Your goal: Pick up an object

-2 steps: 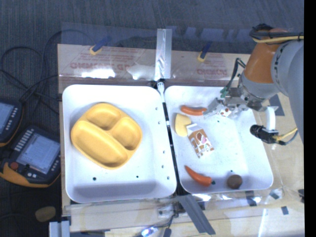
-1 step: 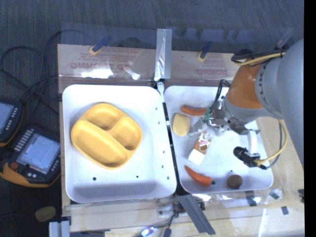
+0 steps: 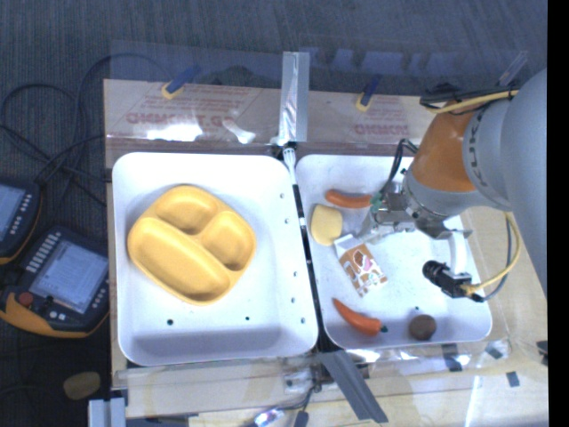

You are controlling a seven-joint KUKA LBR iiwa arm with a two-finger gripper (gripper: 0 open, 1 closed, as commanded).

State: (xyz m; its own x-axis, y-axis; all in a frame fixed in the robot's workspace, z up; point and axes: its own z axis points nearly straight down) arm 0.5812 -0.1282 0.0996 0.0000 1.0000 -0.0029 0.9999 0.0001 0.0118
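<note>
Grey and orange, the arm comes in from the right and bends down over the right bin, its pincer low over the far half of that bin. How wide the pincer stands cannot be told from this slanted view, since the wrist hides most of it, and nothing can be seen held in it. Just left of the pincer lies a pale yellow rounded piece, close to the bin's left wall. Just beyond the pincer, toward the far wall, lies an orange sausage-shaped piece, stretched left to right. On the near side of the pincer lies a small printed packet in white and orange, tilted on the bin floor; whether the pincer touches it cannot be told. Nearer still, an orange carrot-like piece lies aslant near the near wall, and to its right sits a small dark brown ball, apart from it. A black fitting with a yellow cable hangs from the arm over the right side of the bin. The left bin holds one large yellow dish with three hollows, set near its middle. Left of the bench, on the dark carpet, lie two handheld control pads with cables.
</note>
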